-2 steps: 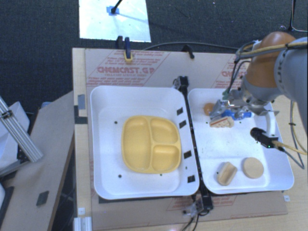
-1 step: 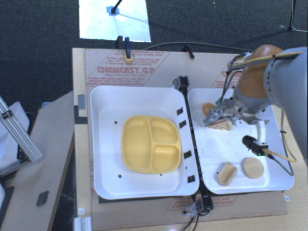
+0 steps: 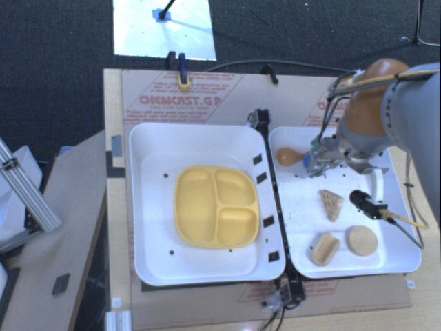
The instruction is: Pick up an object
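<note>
My gripper (image 3: pixel 315 164) hangs low over the far left part of the right bin (image 3: pixel 400 261). Just to its left lies a small brown pear-shaped object (image 3: pixel 288 156), close to the gripper's tip; whether they touch is unclear. Further toward the front of the same bin lie a tan wedge-shaped piece (image 3: pixel 331 204), a tan bread-like roll (image 3: pixel 324 248) and a round tan disc (image 3: pixel 362 240). I see nothing held in the gripper.
The left bin (image 3: pixel 148 254) holds a yellow divided plate (image 3: pixel 216 206). A black divider with clips (image 3: pixel 269 192) runs between the two bins. The grey arm with its orange band (image 3: pixel 372 102) comes in from the right, above the right bin's far edge.
</note>
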`<state>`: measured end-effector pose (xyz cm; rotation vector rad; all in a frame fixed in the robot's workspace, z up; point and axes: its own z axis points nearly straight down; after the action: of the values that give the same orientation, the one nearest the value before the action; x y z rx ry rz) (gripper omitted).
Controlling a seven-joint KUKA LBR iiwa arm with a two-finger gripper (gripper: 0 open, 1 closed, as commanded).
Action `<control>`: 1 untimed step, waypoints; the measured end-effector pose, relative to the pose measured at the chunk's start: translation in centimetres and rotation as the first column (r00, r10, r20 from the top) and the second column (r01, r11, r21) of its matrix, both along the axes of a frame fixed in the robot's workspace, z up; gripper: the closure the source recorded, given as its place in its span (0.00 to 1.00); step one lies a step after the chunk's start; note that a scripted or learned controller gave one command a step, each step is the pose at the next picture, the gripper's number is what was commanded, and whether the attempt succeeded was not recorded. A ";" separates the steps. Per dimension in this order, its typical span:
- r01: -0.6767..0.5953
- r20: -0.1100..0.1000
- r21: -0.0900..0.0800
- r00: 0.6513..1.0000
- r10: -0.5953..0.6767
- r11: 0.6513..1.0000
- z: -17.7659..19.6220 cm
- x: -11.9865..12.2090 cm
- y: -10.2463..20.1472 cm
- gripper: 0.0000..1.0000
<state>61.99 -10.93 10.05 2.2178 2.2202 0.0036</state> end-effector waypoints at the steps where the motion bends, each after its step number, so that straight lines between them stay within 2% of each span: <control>1: -0.002 0.003 0.000 1.000 0.002 1.000 6.5 0.3 -0.2 1.00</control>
<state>62.32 -11.17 16.51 2.2138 2.2206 0.0069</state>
